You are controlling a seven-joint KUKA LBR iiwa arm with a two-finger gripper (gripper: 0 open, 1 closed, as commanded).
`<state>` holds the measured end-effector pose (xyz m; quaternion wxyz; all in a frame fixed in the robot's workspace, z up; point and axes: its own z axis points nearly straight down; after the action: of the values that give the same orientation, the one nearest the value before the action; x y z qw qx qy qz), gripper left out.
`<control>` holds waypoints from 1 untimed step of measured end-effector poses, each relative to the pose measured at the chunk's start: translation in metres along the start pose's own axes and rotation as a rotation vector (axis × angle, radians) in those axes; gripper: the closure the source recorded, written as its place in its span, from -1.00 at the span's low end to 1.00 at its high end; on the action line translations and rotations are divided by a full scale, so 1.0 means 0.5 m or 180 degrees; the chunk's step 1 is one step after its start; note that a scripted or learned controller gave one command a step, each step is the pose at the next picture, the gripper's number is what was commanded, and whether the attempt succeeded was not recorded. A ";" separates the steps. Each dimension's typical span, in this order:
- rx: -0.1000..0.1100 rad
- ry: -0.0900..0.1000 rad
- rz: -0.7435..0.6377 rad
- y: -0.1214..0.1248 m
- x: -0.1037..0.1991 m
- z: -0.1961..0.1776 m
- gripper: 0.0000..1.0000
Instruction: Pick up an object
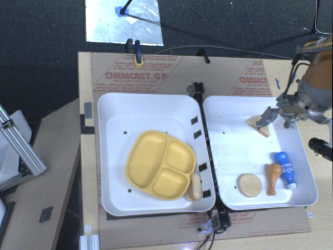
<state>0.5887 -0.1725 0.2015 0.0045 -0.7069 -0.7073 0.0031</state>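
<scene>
Your grey two-finger gripper (pixel 277 116) hangs over the upper right part of the right shallow white bin (pixel 229 108), its fingers spread apart with nothing between them. Just below and left of the fingertips lies a small tan wedge-shaped wooden block (pixel 259 126), near the bin's back wall; it looks like the nearest candidate to pick.

Watch for a miss here: the block is flat and lies at an angle, so if the fingers come down off-centre they may push it aside or close above it. One finger seems to overlap the block's edge, and a descent from this spot could pin it rather than straddle it.

The other choices sit well apart at the bin's front: a blue plastic bottle with a white cap (pixel 284 167), a brown wooden peg-shaped piece (pixel 272 177) just beside it, and a round tan disc (pixel 250 185). The bottle and peg are nearly touching, so a grasp there risks catching both.

The left white bin (pixel 112 139) holds a yellow divided plastic tray (pixel 158 163) with a beige oblong piece (pixel 194 187) at its edge.
</scene>
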 end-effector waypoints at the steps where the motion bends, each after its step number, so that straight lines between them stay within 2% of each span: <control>1: -0.0039 -0.0008 -0.0009 0.006 0.001 -0.015 -1.00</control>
<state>0.5917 -0.1722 0.2089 -0.0007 -0.7059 -0.7083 -0.0004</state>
